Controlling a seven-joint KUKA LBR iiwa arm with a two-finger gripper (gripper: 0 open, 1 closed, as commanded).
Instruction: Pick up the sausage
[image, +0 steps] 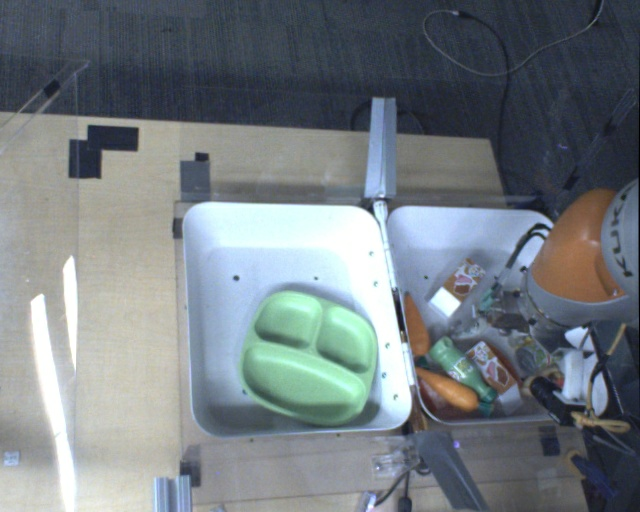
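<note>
Down on the desk (120, 330), two white bins sit side by side, and the action is all on the right. The left bin (215, 250) carries a green sectioned tray (310, 355), lying slightly askew and well clear of the arm. The right bin (420, 235) is the cluttered one: an orange carrot (448, 390), a green packet (450, 355), little cartons, all heaped toward its near side. The sausage (414, 325), reddish-orange, lies along the dividing wall, tucked right against it, which looks awkward for a clean grip. The gripper (510, 315) hangs over the bin's right half, apart from the sausage; whether the jaws are spread or pressed together, I cannot tell.
</note>
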